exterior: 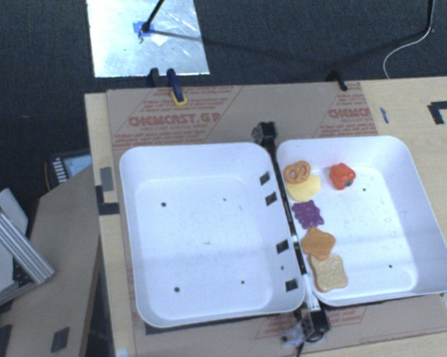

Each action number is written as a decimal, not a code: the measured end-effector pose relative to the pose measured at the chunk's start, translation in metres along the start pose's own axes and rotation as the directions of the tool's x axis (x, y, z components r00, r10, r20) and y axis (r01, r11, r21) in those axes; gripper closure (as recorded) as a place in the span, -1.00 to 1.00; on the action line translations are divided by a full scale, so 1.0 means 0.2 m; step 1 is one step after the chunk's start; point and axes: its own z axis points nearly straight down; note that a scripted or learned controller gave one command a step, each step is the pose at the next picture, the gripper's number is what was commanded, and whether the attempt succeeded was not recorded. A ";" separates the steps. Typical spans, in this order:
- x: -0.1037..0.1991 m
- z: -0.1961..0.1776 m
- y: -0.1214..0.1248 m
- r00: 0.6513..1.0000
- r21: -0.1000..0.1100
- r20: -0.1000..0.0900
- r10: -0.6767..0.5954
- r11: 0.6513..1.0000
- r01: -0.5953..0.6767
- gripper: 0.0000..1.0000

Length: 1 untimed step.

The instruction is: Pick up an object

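Two shallow white plastic bins lie side by side on a brown cardboard sheet with red print, and the cardboard sheet covers the wooden bench. All the small objects are in the right white bin, in a line along its left wall, next to the left white bin. At about 11 o'clock from the centre of the right bin lies a brown pretzel-shaped toy, and it touches a pale yellow round piece just below it. At 3 o'clock from the pretzel, a little apart, stands a red-orange rounded toy. Below the yellow piece, at 6 o'clock, is a purple toy bunch of grapes, then an orange-brown flat piece, which touches a tan toast-shaped slice near the 7 o'clock corner. At 12 o'clock from the left bin, a blue and yellow clamp grips the far edge of the cardboard, and behind it a shiny silver sheet lies on the dark floor.
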 end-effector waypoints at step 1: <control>0.46 0.01 0.01 1.000 0.004 -0.005 -0.009 1.000 0.009 1.00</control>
